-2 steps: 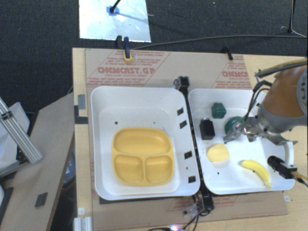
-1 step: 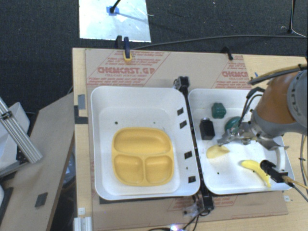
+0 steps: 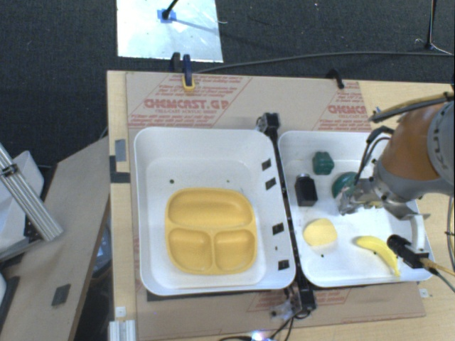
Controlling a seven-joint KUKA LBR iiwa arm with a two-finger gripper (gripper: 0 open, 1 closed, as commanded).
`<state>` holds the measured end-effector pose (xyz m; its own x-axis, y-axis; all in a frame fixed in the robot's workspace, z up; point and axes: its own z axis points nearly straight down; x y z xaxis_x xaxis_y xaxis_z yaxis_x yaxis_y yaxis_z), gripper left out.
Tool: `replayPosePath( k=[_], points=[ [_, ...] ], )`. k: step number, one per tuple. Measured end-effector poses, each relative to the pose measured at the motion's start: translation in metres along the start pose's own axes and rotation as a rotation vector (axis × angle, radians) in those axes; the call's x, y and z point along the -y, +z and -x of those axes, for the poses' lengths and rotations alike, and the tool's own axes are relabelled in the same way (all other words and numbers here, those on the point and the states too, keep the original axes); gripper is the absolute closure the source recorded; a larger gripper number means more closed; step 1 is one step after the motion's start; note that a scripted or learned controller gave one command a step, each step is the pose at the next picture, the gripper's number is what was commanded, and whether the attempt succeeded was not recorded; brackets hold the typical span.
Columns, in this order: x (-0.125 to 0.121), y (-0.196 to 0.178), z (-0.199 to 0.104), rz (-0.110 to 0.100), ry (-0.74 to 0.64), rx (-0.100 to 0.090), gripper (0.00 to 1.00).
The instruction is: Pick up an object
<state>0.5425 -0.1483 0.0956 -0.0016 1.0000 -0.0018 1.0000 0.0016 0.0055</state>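
Nothing lifted yet: gripper (image 3: 346, 203) low in right bin (image 3: 355, 279), beside or touching teal object (image 3: 344, 183), perhaps over it. Cannot tell whether clenched or released. Lying loose: banana (image 3: 379, 251), yellow ball (image 3: 320, 232), black block (image 3: 306, 190), green piece (image 3: 323, 163). Yellow tray (image 3: 210, 229) in left bin (image 3: 153, 190). "CHEMCAST GP" printed in red on board (image 3: 213, 98).
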Motion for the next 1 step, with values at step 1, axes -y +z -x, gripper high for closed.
replayPosePath(
  k=[1],
  points=[
    [-0.0111, -0.0584, 0.0042, 0.002, -0.003, 0.000, 1.00]
  ],
)
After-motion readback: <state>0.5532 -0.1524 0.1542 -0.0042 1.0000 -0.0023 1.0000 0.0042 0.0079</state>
